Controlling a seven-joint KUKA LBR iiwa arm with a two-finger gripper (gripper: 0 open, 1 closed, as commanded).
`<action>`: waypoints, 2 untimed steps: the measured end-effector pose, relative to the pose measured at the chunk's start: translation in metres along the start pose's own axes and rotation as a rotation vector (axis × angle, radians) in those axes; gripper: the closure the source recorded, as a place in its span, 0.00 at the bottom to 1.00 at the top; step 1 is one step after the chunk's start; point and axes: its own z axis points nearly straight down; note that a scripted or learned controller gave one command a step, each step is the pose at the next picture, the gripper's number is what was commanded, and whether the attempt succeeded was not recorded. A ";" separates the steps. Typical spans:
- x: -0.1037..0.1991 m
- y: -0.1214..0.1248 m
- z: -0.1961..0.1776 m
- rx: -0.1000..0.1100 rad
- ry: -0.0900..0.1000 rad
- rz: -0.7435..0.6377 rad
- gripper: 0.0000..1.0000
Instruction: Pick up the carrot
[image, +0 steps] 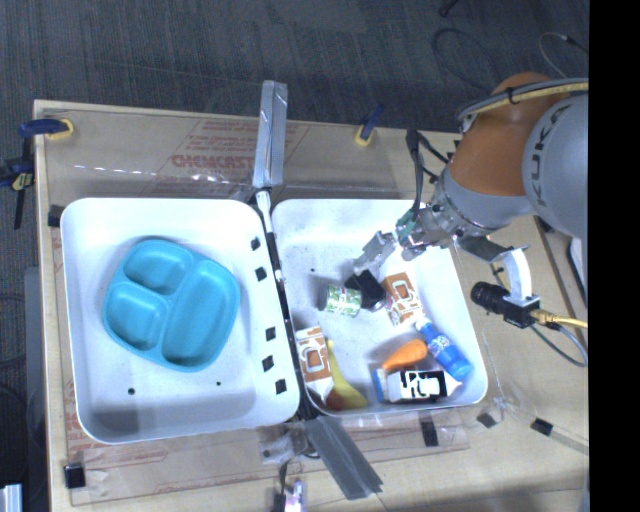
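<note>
Two white bins (90, 400), one blue tray (172, 303), one carrot (405, 353), one banana (343, 392), one green can (343, 300), two orange-and-white cartons (314, 357), one blue bottle (445, 355).

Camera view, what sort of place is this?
Probably a robotics lab's picking bench: a grey arm reaches over two white bins, one holding toy groceries like a carrot, on a clamped board.

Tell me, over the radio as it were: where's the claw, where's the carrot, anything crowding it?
Gripper low in right bin, nothing seen between fingers. Carrot lies apart, nearer the front. Blue bottle and black-and-white box press close around it.
</note>
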 end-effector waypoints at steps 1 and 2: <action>-0.017 -0.088 0.001 0.000 0.000 -0.299 0.00; -0.013 -0.099 0.137 -0.001 0.000 0.026 0.00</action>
